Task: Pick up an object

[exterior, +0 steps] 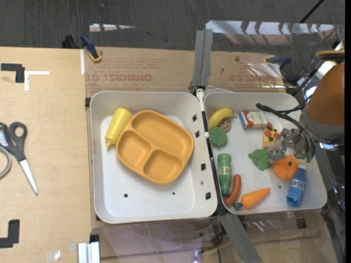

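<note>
Camera view, from above and at a slant, was taken over two shallow white bins set side by side on a bench. The gripper [289,142] was lowered into the right bin [249,98], near its right wall, with the orange-banded arm [329,100] reaching in above it. Whether the tool was wide, narrow or closed on anything could not be told; it was seen as a blur of metal among cables.

The likeliest target, an orange fruit [285,169], was placed just below the gripper, touching a green leafy toy [259,159] on one side and a blue bottle [296,188] on the other. A failed pick was judged possible here: the round fruit could be expected to roll or slip, and the crowding neighbours could be nudged or caught instead.

Also held in the right bin were a banana [220,116], a green knobbly ball [219,137], a small red and white carton [253,119], a green bottle [224,171], a red sausage [235,188], a carrot [253,198], and a colourful toy [269,137] beside the gripper, not clearly identified.

In the left bin [148,207], an orange divided plate [155,146] was seen with nothing in its three compartments, and a yellow bottle [117,126] was lying against its upper left edge.
</note>
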You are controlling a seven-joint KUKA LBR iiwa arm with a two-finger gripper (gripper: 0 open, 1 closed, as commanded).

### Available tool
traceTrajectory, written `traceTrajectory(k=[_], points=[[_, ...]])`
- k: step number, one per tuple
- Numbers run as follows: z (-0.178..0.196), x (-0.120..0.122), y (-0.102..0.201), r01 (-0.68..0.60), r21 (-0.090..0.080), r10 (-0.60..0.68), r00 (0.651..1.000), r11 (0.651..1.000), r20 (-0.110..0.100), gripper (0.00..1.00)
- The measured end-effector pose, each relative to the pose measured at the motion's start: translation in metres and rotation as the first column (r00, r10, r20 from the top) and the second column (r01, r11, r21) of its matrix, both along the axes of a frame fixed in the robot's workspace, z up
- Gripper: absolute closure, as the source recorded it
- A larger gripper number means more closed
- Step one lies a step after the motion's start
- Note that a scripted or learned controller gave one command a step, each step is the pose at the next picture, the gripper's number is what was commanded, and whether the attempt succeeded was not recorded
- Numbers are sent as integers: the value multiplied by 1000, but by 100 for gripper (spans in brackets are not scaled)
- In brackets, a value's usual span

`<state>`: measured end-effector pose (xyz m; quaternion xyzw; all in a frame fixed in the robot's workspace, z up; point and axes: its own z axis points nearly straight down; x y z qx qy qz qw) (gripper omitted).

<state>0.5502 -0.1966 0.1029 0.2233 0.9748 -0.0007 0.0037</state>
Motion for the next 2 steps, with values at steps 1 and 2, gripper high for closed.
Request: traceTrajectory(k=[1,2], points=[[-11,-55,25,39,3,-39,999,999,-7,100],[109,9,73,44,3,-44,999,999,-3,100]])
